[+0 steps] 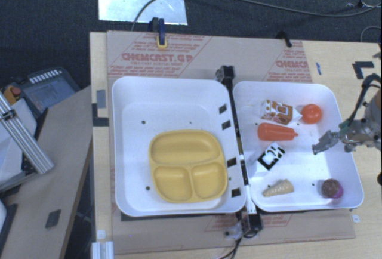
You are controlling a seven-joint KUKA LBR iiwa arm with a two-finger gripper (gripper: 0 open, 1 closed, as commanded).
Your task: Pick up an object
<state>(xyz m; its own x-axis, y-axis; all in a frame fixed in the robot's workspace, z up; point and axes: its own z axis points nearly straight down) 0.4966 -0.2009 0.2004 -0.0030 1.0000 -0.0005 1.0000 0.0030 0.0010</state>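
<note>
The gripper (325, 143) hangs at the right edge of the right bin (352, 192); whether it is open, I cannot tell. A carrot (276, 131), tomato (310, 113) and cone (279, 188) lie left of it.

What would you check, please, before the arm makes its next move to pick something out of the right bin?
1. Gripper over the right bin: ok, near its right wall.
2. Object between the fingers: not ok, nothing seen there.
3. Finger opening: cannot tell, too small and blurred.
4. Nearest targets free to reach: ok, the purple ball and orange ball lie apart from the rest.
5. Orange carrot lies clear: not ok, it is close beside the patterned packet.
6. Yellow divided tray out of the way: ok, in the left bin.
</note>
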